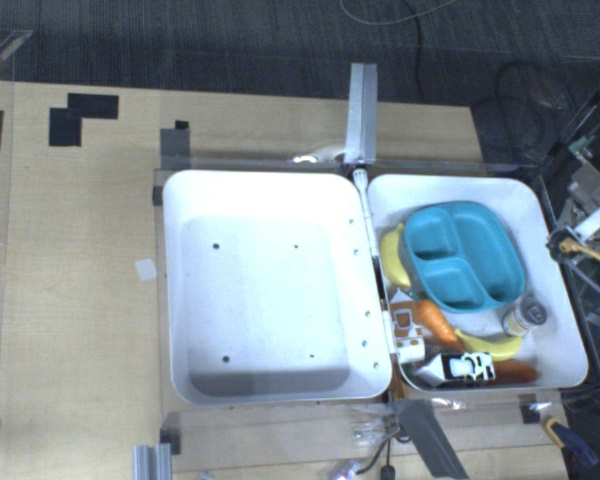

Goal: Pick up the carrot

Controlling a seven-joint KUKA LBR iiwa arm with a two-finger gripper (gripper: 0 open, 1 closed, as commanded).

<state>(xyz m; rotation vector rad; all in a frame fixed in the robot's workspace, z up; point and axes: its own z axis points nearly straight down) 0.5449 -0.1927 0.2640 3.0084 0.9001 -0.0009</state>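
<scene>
The carrot (435, 320) is a short orange piece in the right bin (555, 268), near the bin's front left. It lies slanted just below the blue divided plate (465, 255). Its lower end rests against a yellow banana (492, 344), and a small white and orange box (405, 325) sits at its left.
A second yellow banana (391, 258) lies along the plate's left side. A clear bottle (526, 316) stands at the plate's front right. A black and white item (464, 368) and a reddish-brown stick (516, 371) lie along the front wall. The left bin (180, 268) adjoins.
</scene>
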